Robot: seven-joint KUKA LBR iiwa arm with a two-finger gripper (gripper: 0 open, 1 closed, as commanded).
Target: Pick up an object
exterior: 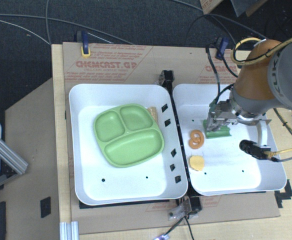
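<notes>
The arm (266, 79) enters from the upper right of the frame and its bulk covers the upper right part of the right bin (236, 176), so that corner and rim are hidden. The gripper (217, 120) points down at the middle of this bin, directly over a green block (220, 133). Only the block's lower edge shows beneath it, and whether the gripper is clenched on the block or released cannot be told from this angle. Just left of the block lies an orange ring (196, 139), and below that a yellow piece (197, 162), both close to the bin's left wall. The lower right floor of the bin is bare white, giving open room there. In the left bin (126, 184) a green divided plate (129, 135) sits at the centre, with free floor along the lower edge. A small tan thing (153, 115) at the plate's upper right corner is too small to make out. Both bins meet along a dark seam at mid-frame.
</notes>
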